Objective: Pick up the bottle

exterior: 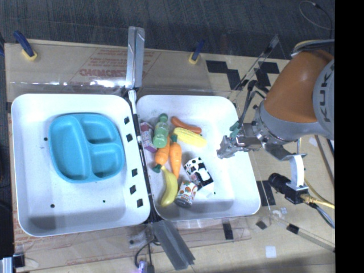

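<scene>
While the hand (226, 148), grip state indiscernible, hangs over the right bin (242, 201), the green bottle (161, 131) lies among toy food near its left wall

— What sort of place am I driving in?
— A robotics lab: taped cardboard bench (170, 61), blue clamps (25, 45) at eleven o'clock, loose cables (318, 201) at four, dark carpet (170, 4) at twelve.

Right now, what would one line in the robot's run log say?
phase: approach | gripper: over right white bin, right side | green plastic bottle: lying among toy food, left side, untouched | blue divided tray: left bin
</scene>
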`<state>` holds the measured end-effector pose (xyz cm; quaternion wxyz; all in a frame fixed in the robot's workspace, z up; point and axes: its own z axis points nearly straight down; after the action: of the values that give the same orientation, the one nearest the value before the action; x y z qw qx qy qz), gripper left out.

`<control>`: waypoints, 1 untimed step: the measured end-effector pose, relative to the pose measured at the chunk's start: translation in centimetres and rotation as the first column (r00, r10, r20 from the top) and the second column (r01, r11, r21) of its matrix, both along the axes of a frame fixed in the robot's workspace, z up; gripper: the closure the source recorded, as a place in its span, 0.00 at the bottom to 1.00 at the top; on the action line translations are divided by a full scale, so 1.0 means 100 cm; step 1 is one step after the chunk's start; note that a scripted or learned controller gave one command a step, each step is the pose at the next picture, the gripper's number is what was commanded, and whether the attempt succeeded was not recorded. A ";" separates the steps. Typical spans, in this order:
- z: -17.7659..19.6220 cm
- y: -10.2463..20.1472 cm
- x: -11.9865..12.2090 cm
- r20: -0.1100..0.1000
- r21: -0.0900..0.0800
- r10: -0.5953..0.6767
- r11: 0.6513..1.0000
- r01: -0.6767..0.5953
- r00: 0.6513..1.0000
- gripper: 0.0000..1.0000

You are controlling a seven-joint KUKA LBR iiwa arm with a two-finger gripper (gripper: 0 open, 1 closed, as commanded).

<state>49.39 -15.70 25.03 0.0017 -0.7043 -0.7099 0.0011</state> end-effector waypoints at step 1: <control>-0.038 0.045 0.084 0.000 -0.002 -0.088 0.996 0.088 0.996 0.00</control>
<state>57.75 -11.20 21.23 0.0013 -0.7347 -0.6784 0.0017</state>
